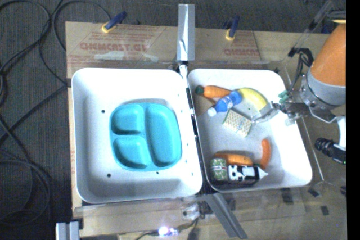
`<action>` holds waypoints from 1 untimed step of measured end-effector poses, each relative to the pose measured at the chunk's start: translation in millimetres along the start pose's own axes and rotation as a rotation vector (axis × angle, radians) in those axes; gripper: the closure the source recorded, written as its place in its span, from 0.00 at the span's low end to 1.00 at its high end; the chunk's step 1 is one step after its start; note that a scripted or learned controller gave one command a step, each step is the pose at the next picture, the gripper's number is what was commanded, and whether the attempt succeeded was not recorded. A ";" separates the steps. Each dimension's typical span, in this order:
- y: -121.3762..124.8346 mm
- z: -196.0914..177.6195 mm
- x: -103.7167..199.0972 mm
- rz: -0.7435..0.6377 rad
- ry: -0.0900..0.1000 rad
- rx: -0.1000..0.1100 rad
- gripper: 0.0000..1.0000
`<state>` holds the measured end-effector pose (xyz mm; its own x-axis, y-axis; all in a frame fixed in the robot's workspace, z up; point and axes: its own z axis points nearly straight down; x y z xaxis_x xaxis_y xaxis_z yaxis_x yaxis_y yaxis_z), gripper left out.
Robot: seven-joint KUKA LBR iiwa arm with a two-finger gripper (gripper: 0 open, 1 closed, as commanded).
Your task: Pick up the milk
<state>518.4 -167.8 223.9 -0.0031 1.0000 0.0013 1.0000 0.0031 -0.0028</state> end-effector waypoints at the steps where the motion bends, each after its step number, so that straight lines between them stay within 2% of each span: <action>1: 39.2 73.7 10.4 -0.161 -0.001 0.000 0.00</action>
<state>557.3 -157.2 150.1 -0.1635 0.9865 0.0007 0.9865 0.1635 -0.0028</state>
